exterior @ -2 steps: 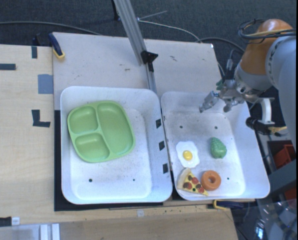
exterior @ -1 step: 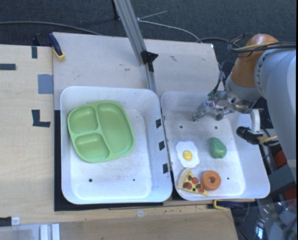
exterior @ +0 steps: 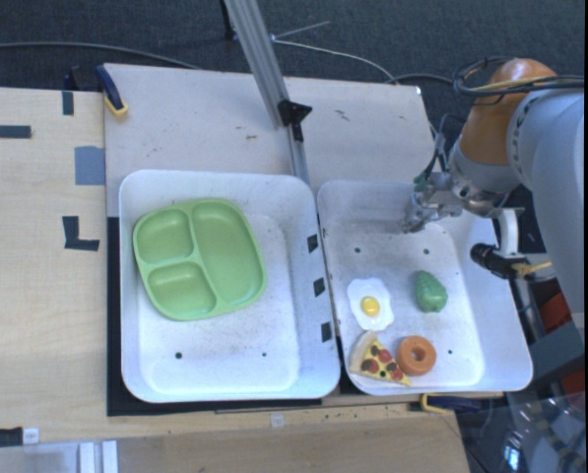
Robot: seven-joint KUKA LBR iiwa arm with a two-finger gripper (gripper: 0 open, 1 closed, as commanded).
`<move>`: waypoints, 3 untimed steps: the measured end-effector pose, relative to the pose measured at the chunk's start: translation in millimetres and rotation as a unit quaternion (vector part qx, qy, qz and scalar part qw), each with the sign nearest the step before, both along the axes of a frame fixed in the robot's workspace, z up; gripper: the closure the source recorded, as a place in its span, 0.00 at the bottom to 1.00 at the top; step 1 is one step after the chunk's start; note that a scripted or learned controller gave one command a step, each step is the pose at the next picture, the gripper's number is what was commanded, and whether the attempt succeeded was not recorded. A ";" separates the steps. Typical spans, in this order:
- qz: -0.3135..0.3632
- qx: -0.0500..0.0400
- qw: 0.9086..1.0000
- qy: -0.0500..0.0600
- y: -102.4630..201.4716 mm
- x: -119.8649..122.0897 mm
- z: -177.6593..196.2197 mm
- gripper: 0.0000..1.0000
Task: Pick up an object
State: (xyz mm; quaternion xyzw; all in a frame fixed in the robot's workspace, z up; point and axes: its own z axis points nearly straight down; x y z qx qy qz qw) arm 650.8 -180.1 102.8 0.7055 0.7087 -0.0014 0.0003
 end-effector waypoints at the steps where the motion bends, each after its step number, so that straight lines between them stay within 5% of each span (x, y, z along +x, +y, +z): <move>1: -0.001 0.001 1.000 -0.002 -3.4 2.0 43.4 1.00; 3: -0.001 0.000 1.000 -0.004 -5.8 13.1 145.6 1.00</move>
